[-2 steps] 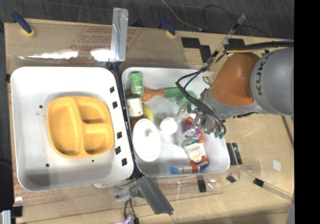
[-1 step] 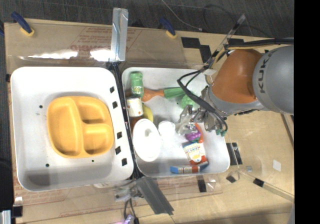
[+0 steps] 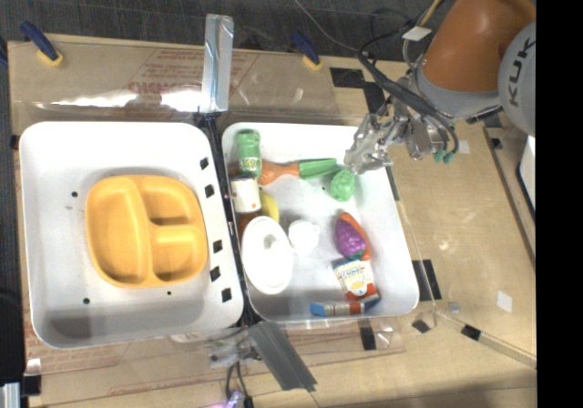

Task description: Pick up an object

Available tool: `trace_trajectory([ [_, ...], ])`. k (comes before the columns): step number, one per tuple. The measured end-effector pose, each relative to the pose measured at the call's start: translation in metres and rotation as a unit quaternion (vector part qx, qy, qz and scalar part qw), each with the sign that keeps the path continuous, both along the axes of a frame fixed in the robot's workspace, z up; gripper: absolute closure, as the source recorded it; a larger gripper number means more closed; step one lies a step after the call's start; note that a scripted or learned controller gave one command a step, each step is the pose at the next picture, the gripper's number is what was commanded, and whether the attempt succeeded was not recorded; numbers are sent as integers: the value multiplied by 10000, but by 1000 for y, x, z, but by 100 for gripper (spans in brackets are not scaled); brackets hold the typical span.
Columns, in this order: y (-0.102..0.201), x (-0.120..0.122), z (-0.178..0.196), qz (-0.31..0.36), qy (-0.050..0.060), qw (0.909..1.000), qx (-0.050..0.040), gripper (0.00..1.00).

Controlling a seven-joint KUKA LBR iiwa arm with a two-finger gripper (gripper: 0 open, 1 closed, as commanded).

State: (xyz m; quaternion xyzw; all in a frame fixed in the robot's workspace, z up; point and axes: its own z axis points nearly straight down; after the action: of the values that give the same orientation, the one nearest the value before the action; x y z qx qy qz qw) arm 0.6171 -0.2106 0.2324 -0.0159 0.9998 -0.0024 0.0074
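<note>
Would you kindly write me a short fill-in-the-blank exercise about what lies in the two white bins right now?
1. The yellow divided plastic tray lies in the ___ white bin.
2. The round white lid lies in the ___ white bin.
3. The gripper hangs next to a small ___ lumpy toy.
4. The purple toy lies just above a small ___-capped pouch.

Missing words: left; right; green; orange

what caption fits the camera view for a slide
KUKA arm's tool poised over the right bin of mixed items beside a green toy; yellow divided tray in the left bin.
</note>
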Motion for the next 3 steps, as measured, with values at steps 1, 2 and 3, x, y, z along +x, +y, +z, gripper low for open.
trace_trajectory([
  [1, 1, 34, -12, -293, 56, 9996, 20, 100],
  [2, 25, 38, 21, -1014, 45, 9948, 24, 100],
  [3, 34, -16, 32, -2721, 63, 9623, 38, 100],
])
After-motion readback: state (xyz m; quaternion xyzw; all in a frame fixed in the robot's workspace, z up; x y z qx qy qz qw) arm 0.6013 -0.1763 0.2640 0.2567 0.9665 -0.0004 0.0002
